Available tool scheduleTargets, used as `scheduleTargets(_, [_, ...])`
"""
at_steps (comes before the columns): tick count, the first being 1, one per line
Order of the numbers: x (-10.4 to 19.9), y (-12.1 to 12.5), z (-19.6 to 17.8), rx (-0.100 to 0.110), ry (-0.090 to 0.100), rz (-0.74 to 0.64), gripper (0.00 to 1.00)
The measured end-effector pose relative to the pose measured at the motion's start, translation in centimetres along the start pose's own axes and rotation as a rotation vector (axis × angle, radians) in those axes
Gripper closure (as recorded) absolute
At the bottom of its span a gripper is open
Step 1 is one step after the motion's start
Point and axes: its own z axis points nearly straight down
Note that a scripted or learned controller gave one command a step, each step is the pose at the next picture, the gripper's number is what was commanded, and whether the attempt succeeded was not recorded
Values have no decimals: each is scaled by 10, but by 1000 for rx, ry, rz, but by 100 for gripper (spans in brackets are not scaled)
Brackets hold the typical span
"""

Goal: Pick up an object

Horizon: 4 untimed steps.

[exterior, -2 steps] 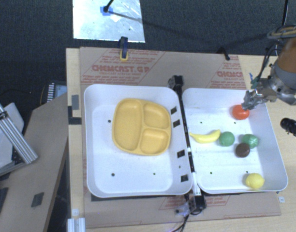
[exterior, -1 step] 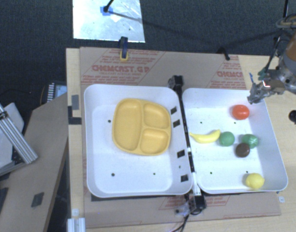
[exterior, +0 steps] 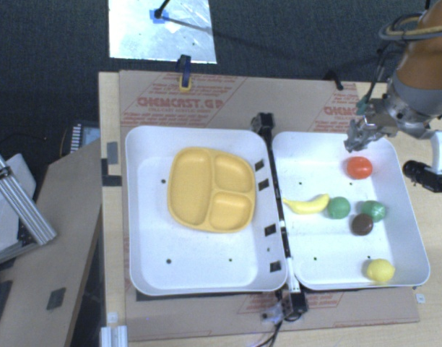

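The right white bin (exterior: 315, 266) holds several small items: an orange-red ball (exterior: 360, 167), a yellow banana (exterior: 307, 204), a green ball (exterior: 339, 207), a green lump (exterior: 373, 210), a brown ball (exterior: 362, 225) and a yellow lemon (exterior: 380, 270). My gripper (exterior: 355, 137) hangs over the bin's far right corner, just above and slightly left of the orange-red ball. Nothing shows between its tips. The grey and orange arm (exterior: 423, 56) comes in from the upper right.
The left white bin (exterior: 149, 266) carries a yellow divided plate (exterior: 210, 189). A black clip strip (exterior: 273, 201) runs between the bins. A silver sheet (exterior: 161, 20) lies beyond the bench. Metal framing (exterior: 19, 208) stands at the left.
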Motion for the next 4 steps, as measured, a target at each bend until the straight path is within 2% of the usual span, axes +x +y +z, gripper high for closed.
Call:
scheduleTargets(1, [46,7,14,2,0,0,100])
scheduleTargets(3, [151,31,6,0,1,-1,100])
scheduleTargets(4, [196,45,27,2,1,0,100])
